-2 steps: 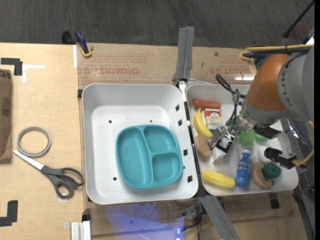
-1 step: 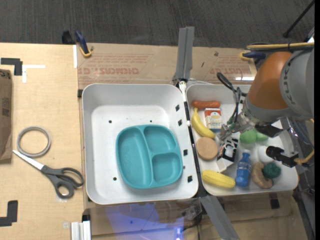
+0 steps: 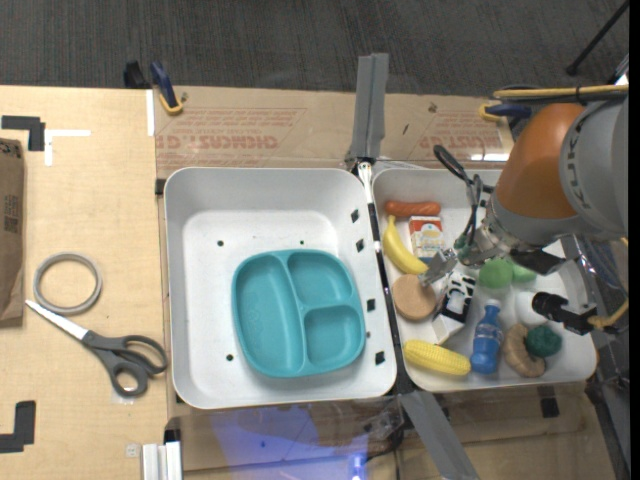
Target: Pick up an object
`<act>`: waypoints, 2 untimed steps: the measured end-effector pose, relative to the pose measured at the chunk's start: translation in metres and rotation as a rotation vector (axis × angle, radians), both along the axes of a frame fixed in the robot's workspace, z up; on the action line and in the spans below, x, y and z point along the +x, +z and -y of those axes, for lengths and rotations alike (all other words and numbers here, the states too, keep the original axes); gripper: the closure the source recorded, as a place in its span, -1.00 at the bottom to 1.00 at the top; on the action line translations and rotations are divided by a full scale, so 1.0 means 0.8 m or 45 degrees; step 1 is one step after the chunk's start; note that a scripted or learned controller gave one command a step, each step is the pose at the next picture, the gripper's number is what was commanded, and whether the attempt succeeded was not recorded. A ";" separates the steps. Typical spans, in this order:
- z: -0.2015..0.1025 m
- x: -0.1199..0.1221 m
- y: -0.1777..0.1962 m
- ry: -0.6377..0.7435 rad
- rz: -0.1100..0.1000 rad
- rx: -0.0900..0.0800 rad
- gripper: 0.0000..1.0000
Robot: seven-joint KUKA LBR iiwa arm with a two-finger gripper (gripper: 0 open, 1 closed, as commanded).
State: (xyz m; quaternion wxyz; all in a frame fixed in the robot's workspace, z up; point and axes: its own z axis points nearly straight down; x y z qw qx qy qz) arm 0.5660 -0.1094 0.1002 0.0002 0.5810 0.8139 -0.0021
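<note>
The gripper point(image 3: 443, 268) hangs low in the right bin point(image 3: 572, 370), just beside the toy banana point(image 3: 400, 250) (I cannot tell how it is set). The banana looks light, smooth and slippery, so grab its middle. The left bin point(image 3: 195, 268) holds a teal divided plate point(image 3: 298, 312).
</note>
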 end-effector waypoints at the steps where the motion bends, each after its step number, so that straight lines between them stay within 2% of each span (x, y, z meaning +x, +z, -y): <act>1: 0.015 -0.107 -0.007 -0.170 0.006 0.004 -1.00; 2: 0.002 -0.041 -0.006 -0.341 0.013 0.003 -1.00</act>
